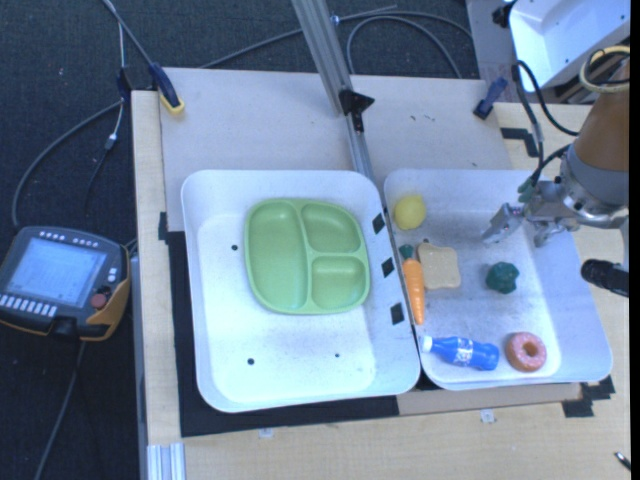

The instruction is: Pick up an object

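Gripper (522,222) at right bin's (575,368) upper right, fingers spread apart, nothing between them. Green broccoli (502,277) just below; lemon (408,211) well left.

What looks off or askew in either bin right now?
Nothing spilled or damaged. One oddity: the carrot sits hard against the right bin's left wall, beside the bread slice. The green plate lies slightly rotated in the left bin. The lemon, broccoli, bottle and donut lie loose and apart.
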Available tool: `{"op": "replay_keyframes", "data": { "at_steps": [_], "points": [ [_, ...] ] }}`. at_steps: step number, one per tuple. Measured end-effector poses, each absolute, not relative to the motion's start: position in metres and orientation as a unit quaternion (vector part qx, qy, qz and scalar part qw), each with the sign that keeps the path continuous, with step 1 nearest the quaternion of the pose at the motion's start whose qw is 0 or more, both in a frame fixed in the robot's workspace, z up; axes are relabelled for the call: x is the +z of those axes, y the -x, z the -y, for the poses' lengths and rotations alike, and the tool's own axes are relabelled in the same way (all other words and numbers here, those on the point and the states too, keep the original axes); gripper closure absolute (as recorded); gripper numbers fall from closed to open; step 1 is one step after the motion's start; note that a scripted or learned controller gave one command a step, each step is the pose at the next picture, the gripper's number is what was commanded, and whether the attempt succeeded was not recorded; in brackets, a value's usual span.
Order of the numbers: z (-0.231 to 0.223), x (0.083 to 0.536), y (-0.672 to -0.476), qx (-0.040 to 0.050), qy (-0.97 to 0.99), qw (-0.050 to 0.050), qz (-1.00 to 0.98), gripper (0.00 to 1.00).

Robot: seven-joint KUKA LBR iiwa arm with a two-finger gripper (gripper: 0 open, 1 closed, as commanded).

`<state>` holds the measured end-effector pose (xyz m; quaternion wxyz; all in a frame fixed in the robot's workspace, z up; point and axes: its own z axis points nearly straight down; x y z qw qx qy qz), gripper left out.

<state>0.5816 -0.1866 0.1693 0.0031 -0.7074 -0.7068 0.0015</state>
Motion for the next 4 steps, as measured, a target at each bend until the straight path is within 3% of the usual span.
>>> {"op": "replay_keyframes", "data": {
  "at_steps": [1, 2, 3, 4],
  "points": [
    [0.185, 0.106, -0.585, 0.0013, 0.707, 0.003, 0.707, 0.0],
    [0.184, 0.085, -0.585, 0.0, 0.707, 0.001, 0.707, 0.0],
    [0.185, 0.098, -0.587, -0.001, 0.707, -0.003, 0.707, 1.0],
    [0.185, 0.144, -0.595, -0.0013, 0.707, -0.002, 0.708, 1.0]
  ]
}}
